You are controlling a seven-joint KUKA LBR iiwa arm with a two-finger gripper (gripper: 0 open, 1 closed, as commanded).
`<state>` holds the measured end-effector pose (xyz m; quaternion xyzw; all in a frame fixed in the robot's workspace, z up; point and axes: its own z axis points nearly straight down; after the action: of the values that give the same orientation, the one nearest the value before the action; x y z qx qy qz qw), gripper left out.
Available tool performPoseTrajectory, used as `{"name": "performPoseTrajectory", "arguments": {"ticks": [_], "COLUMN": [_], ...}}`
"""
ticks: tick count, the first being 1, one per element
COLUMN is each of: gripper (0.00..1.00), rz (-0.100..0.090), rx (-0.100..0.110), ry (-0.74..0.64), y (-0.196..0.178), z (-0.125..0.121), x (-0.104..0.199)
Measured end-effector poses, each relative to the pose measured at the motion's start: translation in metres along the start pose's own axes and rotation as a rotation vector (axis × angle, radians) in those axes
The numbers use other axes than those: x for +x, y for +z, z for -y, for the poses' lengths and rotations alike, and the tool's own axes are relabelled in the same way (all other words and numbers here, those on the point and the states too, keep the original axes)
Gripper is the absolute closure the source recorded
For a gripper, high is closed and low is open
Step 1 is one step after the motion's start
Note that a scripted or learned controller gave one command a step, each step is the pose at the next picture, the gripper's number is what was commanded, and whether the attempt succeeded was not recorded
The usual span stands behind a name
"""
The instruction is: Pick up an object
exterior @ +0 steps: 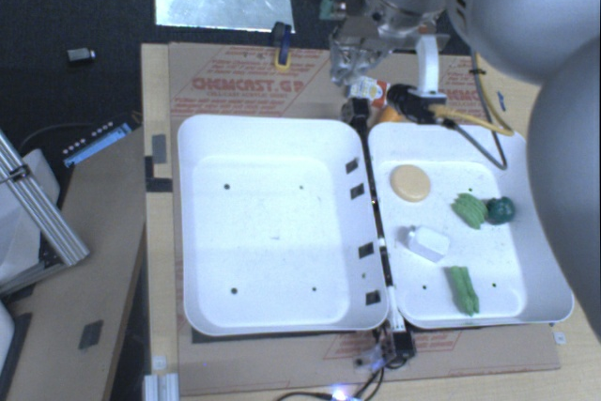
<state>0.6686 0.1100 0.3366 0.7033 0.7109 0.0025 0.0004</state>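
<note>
Currently the claw (360, 97) is hanging at the far edge where the two bins meet, with an orange thing (386, 115) just beside it. I cannot tell how wide it is or whether it is holding anything. The targets are lying in the right bin (535, 300): tan disc (410, 183), white block (427, 244), green pieces (pick an isolated one, descend straight).

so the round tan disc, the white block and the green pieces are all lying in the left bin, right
Not quite. The camera view shows the round tan disc, the white block and the green pieces lying in the right bin, not the left bin.
</note>
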Motion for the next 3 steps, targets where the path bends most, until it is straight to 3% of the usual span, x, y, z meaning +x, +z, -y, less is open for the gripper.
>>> {"name": "performPoseTrajectory", "arguments": {"ticks": [2, 3], "gripper": [1.00, 1.00], "rz": [-0.001, -0.002], "rx": [0.000, -0.010], "ry": [0.002, 0.004], "y": [-0.033, -0.142], "z": [-0.001, -0.002], "x": [0.124, 0.125]}}
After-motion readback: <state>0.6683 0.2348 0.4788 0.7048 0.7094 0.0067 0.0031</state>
